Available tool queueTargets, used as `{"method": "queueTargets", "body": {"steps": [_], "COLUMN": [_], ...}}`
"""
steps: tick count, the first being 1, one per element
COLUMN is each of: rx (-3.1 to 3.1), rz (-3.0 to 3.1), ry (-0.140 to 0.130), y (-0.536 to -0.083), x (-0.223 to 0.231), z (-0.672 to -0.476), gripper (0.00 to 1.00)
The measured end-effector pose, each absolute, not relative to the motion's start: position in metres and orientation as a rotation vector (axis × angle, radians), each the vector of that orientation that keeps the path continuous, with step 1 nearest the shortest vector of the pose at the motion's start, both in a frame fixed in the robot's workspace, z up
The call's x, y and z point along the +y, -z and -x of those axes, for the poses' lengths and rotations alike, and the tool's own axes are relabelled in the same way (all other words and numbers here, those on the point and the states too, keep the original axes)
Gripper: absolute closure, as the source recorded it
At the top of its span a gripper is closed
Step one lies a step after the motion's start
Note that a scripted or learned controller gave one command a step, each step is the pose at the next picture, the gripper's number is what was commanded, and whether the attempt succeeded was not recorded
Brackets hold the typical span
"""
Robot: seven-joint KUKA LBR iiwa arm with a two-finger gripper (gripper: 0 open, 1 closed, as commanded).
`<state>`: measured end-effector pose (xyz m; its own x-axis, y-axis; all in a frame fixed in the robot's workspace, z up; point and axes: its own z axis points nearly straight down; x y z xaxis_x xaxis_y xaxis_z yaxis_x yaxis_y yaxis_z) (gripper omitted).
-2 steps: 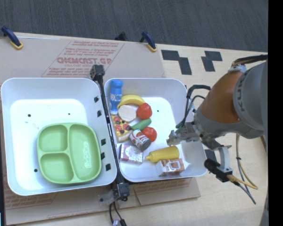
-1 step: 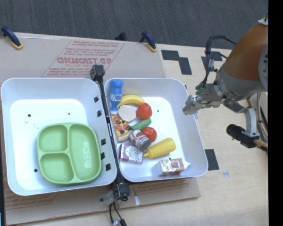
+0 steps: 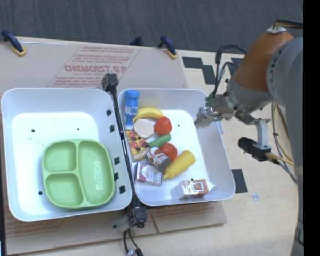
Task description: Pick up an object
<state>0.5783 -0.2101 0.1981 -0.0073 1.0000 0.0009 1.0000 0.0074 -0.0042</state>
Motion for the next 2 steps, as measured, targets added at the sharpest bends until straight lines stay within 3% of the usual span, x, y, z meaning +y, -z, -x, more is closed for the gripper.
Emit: {"method": "queueTargets", "body": {"steps": [1, 2], "rx": [-2.228, -2.226], "rz": [2.212, 2.211], "ry": [-0.003, -0.004], "y": [-0.199, -0.091], "x": [-0.21, -0.211], "z": [-0.579, -0.519], "gripper": [0.0, 0.0]}}
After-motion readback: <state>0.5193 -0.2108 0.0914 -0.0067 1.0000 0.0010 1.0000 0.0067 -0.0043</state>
